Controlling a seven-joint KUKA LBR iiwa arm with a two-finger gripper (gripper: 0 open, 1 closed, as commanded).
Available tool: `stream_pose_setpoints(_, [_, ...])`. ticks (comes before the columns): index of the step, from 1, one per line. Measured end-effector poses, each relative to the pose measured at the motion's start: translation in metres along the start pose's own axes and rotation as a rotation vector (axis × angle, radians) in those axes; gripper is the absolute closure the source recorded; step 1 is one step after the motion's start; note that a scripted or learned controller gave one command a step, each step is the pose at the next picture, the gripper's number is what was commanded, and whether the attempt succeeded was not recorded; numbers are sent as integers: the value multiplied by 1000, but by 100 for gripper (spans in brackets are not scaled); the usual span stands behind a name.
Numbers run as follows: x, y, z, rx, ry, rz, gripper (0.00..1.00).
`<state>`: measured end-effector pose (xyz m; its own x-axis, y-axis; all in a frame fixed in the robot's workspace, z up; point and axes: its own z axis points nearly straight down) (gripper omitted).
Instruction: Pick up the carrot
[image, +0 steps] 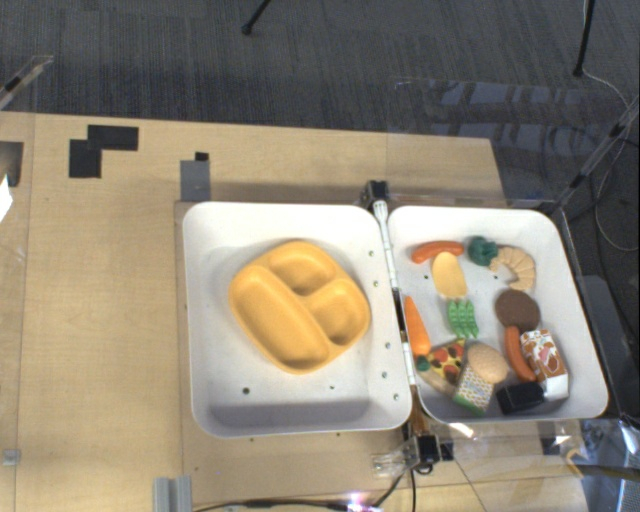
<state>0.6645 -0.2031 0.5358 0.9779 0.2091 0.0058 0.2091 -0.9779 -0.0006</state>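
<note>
The light wooden bench (100, 300) carries a black stepped mark (100, 148) near its far left corner. Further right lies the left shallow white plastic bin (210, 400), and in its middle rests a yellow plastic tray with three hollow compartments (298, 303), turned at a slant. Just beside it, past a thin divider, lies the right shallow white plastic bin (575, 270), which holds many small toy foods. The slim orange toy carrot (415, 328) lies flat along the left wall of this right bin, about halfway down, with its thin tip pointing to the far side and its thicker end to the near side. This thicker end touches a toy pizza slice with coloured spots (443, 362). To the right of the carrot are a pale yellow rounded piece (449, 275) and below it a bright green ridged piece (461, 318); above them lies a red-orange sausage (437, 250) beside a dark green lump (483, 250). Further right are a tan curved pastry (518, 265), a dark brown round patty (517, 308), a beige round bun (486, 362), a red sausage (518, 355), a red and white carton (545, 360) and a black block (520, 398). The carrot lies free, with nothing holding it. The state of the jaws I cannot tell.
</note>
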Motion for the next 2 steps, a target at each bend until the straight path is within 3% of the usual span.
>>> stream_pose_setpoints(1, [2,-2,-12,-1,6,-9,100])
stream_pose_setpoints(2, [-20,-3,197,8,-15,-264,100])
